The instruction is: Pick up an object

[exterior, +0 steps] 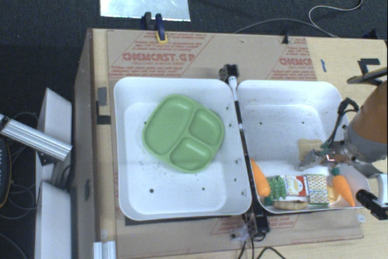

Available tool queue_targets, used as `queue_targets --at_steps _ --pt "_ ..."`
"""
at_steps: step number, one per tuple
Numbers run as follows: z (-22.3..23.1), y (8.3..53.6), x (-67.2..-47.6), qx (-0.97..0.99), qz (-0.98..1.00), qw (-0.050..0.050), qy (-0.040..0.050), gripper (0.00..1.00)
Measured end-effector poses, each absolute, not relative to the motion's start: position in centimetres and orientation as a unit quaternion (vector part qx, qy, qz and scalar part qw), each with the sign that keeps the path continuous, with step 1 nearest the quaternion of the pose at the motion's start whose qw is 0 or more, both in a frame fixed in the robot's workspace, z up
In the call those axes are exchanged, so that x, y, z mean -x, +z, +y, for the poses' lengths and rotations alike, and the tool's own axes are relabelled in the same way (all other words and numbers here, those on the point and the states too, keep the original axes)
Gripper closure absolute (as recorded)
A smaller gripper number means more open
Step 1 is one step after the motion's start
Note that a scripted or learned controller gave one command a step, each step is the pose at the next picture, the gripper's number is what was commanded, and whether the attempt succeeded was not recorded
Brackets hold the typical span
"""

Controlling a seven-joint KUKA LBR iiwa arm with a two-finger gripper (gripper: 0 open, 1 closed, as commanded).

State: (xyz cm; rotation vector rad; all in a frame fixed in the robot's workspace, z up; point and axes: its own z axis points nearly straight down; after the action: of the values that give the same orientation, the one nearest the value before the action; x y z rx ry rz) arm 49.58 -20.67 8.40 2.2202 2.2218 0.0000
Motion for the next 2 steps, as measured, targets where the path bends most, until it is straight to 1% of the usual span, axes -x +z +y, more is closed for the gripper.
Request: queue_targets --at_steps 1,2 --pt "-20.7 8.4 -48.7 -0.707 0.707 0.000 0.0003 0.00" --pt "-20.7 9.5 -48.8 -0.707 0.708 0.002 0.0010 1.00"
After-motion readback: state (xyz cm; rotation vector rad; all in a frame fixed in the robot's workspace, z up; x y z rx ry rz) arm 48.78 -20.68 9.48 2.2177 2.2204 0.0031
